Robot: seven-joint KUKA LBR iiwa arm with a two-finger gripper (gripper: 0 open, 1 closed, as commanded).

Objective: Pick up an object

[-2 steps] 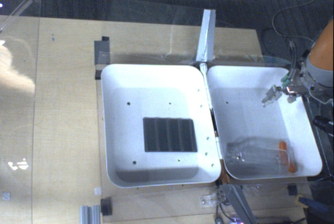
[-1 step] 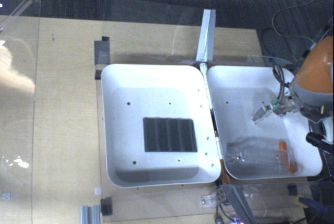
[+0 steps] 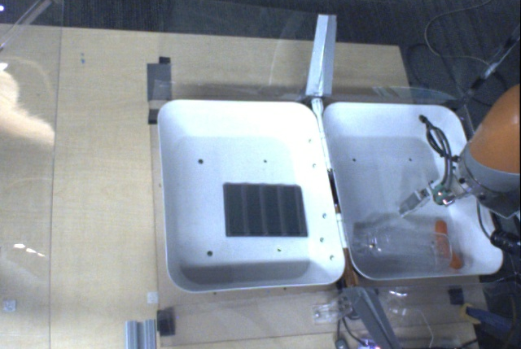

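My gripper hangs low over the middle of the right bin, reaching in from the right under the orange-banded wrist. Just below it and to the left, a clear plastic cup-like object lies on its side on the bin floor. A small orange object lies near the bin's right front corner, below the gripper and to its right. A dark ribbed rectangular block rests flat in the left bin. I see nothing held in the gripper.
A black cable loops from the wrist over the right bin's far corner. A metal post stands at the back between the bins. Clear plastic bits and cables lie in front of the bins.
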